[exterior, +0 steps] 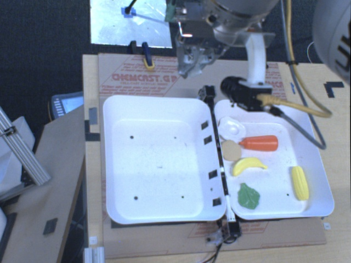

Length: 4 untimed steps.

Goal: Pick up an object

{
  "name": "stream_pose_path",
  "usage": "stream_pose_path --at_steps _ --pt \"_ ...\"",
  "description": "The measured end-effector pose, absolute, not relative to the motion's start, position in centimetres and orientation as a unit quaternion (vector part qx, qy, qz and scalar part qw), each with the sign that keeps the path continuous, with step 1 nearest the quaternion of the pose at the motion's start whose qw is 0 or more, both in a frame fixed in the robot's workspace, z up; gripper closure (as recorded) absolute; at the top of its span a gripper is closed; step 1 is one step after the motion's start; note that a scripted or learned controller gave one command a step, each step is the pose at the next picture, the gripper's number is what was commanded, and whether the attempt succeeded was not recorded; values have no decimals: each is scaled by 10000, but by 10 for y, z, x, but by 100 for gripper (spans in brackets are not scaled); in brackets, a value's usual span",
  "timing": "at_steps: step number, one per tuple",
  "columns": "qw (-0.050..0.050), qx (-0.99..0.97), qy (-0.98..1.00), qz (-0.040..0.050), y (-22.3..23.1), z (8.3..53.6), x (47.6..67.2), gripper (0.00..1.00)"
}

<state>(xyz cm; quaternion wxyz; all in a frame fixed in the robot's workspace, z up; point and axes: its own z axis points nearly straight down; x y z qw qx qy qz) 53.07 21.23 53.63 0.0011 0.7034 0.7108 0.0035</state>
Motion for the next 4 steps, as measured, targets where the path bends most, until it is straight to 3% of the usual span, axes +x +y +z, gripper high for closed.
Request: stream_pose_path --at_steps 1,2,3,4 --pt "-8 7041 7101 7 236 535 484 100" --pt "0 7056 7086 9 234 535 486 0" --pt "2 7047 7095 23 235 546 487 100" --pt "1 7044 7098 19 234 546 486 0"
